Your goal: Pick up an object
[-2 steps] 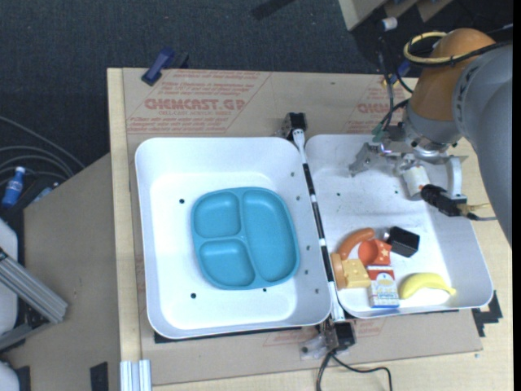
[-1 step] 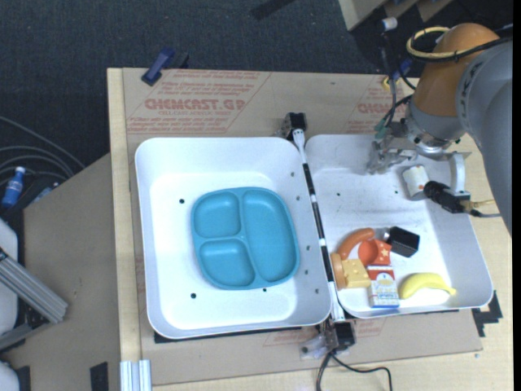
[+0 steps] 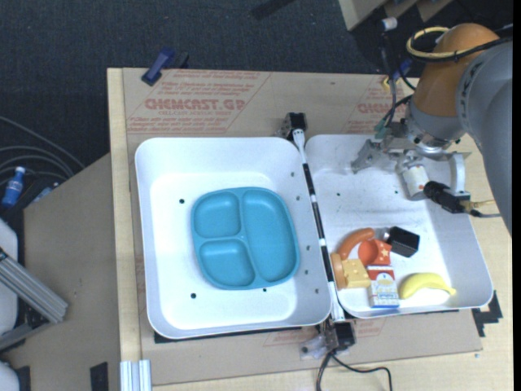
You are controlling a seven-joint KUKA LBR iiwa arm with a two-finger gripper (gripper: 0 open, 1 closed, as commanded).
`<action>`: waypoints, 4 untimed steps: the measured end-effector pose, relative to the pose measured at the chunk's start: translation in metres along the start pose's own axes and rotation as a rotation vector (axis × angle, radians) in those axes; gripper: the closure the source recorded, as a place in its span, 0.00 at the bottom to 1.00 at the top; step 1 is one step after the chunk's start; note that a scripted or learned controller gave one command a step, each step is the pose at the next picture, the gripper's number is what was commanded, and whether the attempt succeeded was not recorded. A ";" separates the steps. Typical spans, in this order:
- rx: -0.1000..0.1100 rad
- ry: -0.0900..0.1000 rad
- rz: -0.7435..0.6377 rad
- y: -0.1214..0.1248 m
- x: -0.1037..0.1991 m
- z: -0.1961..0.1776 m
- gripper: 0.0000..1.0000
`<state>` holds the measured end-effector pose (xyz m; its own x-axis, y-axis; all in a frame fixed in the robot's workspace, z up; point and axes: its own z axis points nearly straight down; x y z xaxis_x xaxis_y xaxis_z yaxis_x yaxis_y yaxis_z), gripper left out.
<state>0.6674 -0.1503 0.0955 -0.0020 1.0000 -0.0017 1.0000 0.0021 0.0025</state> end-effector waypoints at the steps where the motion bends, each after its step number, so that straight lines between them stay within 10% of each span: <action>1: 0.003 0.003 0.001 -0.001 -0.008 0.011 0.00; 2: 0.002 0.002 0.001 -0.001 -0.018 0.010 0.00; 3: 0.004 0.003 0.002 -0.063 0.017 0.011 0.00; 4: 0.002 0.003 0.003 -0.062 0.016 0.001 1.00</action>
<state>0.6054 -0.1340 0.0948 0.0010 1.0000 0.0010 1.0000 -0.0010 0.0005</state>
